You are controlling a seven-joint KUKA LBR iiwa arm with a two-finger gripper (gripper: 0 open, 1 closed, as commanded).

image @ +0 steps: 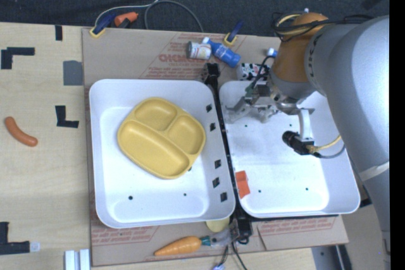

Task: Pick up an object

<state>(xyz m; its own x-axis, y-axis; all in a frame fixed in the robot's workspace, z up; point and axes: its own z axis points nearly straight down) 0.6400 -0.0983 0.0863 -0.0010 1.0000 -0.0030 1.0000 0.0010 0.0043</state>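
Over the right bin (342, 202), near its far wall, the jaws (250, 105), openness impossible to tell.

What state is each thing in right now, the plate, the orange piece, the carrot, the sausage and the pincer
yellow divided plate: right side up, flat in the left bin
orange piece: lying in the right bin, by its left wall
carrot: lying outside the bins
sausage: lying on the bench
pincer: low in the right bin
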